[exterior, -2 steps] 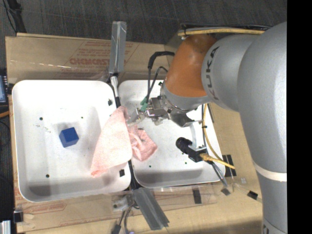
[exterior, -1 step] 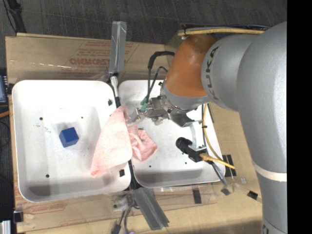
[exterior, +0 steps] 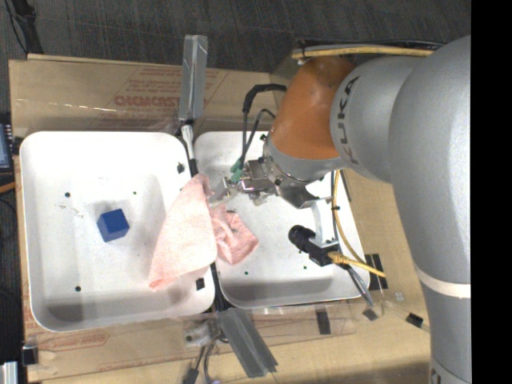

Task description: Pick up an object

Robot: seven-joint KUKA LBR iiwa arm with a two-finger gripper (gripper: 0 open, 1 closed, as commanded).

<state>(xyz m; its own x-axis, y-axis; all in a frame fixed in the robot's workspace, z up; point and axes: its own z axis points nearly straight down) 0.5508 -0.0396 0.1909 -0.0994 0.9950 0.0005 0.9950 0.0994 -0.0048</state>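
On a cardboard bench (exterior: 80, 86), a blue cube (exterior: 113, 224) is seen in the left bin (exterior: 48, 158). A pink cloth (exterior: 186, 234) is draped across both bins' rims, lengthwise from 7 to 1 o'clock. The gripper (exterior: 226, 188) is set at its 1 o'clock end; its state cannot be told.

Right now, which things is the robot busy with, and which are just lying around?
For the job: end effector; pink cloth, beside it, draped across the left bin and right bin.
Just lying about: blue cube in the left bin; cardboard under the bins.
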